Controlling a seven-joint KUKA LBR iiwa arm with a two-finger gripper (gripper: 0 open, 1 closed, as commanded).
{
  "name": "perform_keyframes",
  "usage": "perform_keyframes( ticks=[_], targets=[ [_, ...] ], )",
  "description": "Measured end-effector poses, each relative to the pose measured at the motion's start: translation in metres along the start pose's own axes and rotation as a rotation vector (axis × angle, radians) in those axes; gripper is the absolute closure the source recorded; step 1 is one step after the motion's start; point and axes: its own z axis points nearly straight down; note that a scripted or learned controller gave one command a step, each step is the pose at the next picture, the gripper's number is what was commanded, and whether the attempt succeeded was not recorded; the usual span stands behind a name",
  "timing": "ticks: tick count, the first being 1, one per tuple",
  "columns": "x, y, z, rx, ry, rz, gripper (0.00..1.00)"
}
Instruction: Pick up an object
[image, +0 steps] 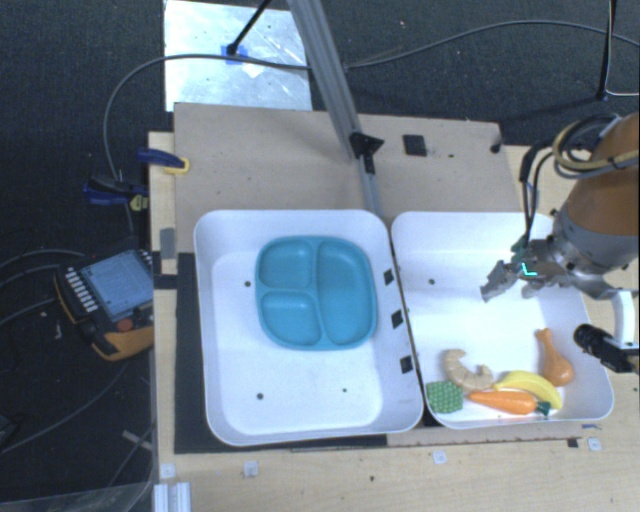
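You've got the gripper (497, 283) hanging over the upper middle of the right bin (437, 235), reaching in from the right with the orange band above the wrist in plain sight; nothing sits between its fingers, so the pick itself is not yet done; the whole task is still ahead of you, as far as this view tells.

Whether those fingers are spread or pressed together, you can't tell from here; they read as one small grey shape against the white floor, too blurred to separate.

Your candidates are all huddled along the bin's near edge, well apart from the tool; there's a pale curled piece (466, 370), possibly a toy shrimp or pastry, lying just beside a yellow banana (530, 382); an orange carrot (503, 402) lies along the rim below them, touching or nearly touching the banana; a green textured piece (445, 397) sits at the near left corner; an orange drumstick-shaped toy (553, 361) leans off to the right.

The left bin (225, 400) carries a blue divided plate (316, 292), three compartments, nothing in them that you can make out.

So what's left: bring the tool toward that near edge, come down on one item, close and lift; the crowding there looks like your main risk, since neighbours touch.

As for writing: nothing readable anywhere; the handheld pendant (108, 300) on the floor at far left shows a screen, but no legible text or brand.
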Motion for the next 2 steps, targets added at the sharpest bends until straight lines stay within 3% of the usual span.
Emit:
perform_keyframes(
  ticks=[1,2],
  targets=[
    [0.0,0.001,-0.001,-0.003,-0.001,-0.001,0.0],
    [-0.002,-0.004,0.042,-0.001,-0.001,0.003,0.0]
  ],
)
